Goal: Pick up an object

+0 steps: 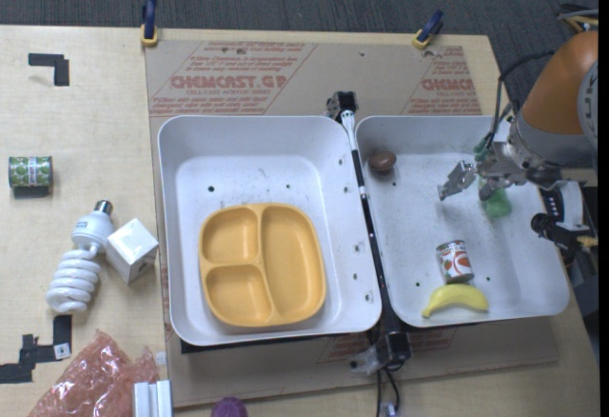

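Lying at the far left of the pale wooden counter: small green-labelled can, white spiral light bulb, small white cube touching the bulb's base, crumpled pink plastic mesh by the lower edge. Sitting in the left shallow white bin: yellow three-compartment plastic plate, toward the near side. Resting in the right shallow white bin: small brown round object at the far left corner, red-and-white labelled can upright near the front, yellow banana just beside it at the front wall. Hovering over the right bin's far right part: metal two-finger pincer, fingers spread, nothing between them; small green object just below it, contact unclear.
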{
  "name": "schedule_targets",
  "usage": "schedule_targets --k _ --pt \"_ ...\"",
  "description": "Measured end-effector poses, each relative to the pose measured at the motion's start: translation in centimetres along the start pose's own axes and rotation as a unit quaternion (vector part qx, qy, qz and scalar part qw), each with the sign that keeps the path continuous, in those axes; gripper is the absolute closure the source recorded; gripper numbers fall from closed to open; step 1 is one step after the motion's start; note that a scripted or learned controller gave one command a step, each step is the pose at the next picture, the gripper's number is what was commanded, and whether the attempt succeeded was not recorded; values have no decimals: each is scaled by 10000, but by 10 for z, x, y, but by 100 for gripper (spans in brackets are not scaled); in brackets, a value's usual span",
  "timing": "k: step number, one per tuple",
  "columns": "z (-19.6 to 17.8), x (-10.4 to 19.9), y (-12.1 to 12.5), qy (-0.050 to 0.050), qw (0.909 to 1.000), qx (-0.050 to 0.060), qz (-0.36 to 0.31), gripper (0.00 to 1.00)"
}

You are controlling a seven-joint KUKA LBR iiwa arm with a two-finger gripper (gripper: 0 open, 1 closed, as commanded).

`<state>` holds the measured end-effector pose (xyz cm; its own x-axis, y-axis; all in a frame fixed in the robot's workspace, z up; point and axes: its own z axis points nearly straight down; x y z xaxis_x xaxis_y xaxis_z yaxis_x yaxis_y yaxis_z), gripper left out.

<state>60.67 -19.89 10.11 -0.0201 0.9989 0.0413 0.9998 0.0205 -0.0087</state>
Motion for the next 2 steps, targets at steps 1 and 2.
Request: schedule_targets --k 1,2 --pt "11 27 -59 -196 9997 -41 105 0" --pt "7 12 56 -123 9999 -54 48 0"
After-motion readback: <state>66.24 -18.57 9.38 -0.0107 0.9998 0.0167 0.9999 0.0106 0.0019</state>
